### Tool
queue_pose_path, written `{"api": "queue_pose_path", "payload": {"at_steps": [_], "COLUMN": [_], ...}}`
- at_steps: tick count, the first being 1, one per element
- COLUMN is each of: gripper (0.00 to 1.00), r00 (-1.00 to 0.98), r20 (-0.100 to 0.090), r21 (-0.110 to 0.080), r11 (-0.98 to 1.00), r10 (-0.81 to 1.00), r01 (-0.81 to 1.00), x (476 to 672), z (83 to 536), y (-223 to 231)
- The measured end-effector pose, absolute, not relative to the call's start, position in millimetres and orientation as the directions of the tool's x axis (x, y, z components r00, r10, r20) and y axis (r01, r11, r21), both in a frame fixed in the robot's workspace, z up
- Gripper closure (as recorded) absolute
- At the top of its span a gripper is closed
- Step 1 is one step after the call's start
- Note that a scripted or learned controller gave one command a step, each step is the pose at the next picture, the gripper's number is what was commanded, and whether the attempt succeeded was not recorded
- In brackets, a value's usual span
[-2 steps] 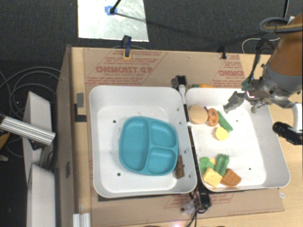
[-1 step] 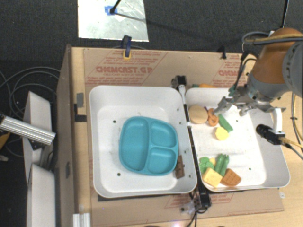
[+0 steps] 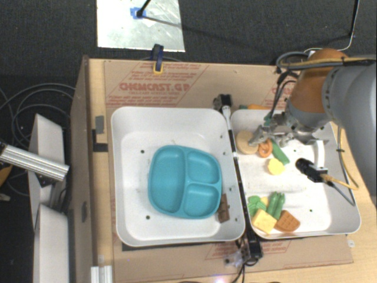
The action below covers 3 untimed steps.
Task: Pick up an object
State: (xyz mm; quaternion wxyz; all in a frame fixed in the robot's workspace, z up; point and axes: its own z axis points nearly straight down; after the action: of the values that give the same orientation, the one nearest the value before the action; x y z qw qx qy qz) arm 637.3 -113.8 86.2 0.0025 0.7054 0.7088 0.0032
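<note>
Nearest the camera, in the near-left corner of the right bin (image 3: 318,208), a yellow block (image 3: 264,221) lies touching an orange ridged piece (image 3: 288,221) to its right. Just behind them a green lump (image 3: 255,206) and a green-and-yellow piece (image 3: 275,202) sit side by side. Across the divider, a small brown piece (image 3: 223,209) rests against the right wall of the left bin (image 3: 131,158). It touches the near-right corner of a teal plate (image 3: 185,181) with three compartments, which takes up the middle of that bin.

Farther back in the right bin a yellow lump (image 3: 275,167) lies on its own, with a slanted green stick (image 3: 280,155) just beyond it. An orange piece (image 3: 265,149) lies beside the stick's far end, and a tan disc (image 3: 246,144) sits just left of that piece, near the bin's left wall. The gripper (image 3: 266,135) hangs low over the orange piece and the disc's far edge; whether it is open or closed cannot be told. The grey arm (image 3: 350,96) with its orange band (image 3: 309,93) comes in from the right above the bin's far-right part. Another orange bit (image 3: 257,107) shows at the far rim.

Both bins stand on a cardboard-covered surface (image 3: 177,84) with red print, and a blue-and-yellow clamp (image 3: 157,56) grips its far edge
</note>
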Motion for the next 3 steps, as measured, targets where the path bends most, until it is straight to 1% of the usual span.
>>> {"api": "queue_pose_path", "payload": {"at_steps": [1,2,3], "gripper": [1.00,0.00,0.00], "r00": [-0.005,-0.005,0.000], "r20": [-0.005,-0.004,-0.002], "r21": [0.019,0.017,0.013], "r11": [0.005,0.005,0.000], "r10": [1.000,1.000,1.000], "r01": [1.000,1.000,1.000], "x": [639.5,639.0,608.2], "z": [102,102,91], "y": [-116,-116,-117]}}
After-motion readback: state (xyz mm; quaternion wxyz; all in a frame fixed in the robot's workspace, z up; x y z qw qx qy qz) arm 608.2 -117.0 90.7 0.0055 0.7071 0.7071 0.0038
